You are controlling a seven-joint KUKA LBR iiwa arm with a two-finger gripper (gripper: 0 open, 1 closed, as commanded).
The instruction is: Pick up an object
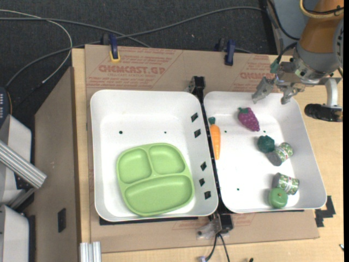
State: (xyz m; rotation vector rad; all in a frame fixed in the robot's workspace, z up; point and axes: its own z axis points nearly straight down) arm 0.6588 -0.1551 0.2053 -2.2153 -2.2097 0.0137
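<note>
Two shallow white bins are seen side by side on the cardboard-covered surface [163, 67]. The left bin [109, 113] is occupied by a light green three-compartment plastic plate [155, 178]. The tool [275, 91] is held open, empty, above the right bin's [294, 119] far edge. A purple toy grape bunch [248, 118] is noted just below it, apart.
</note>
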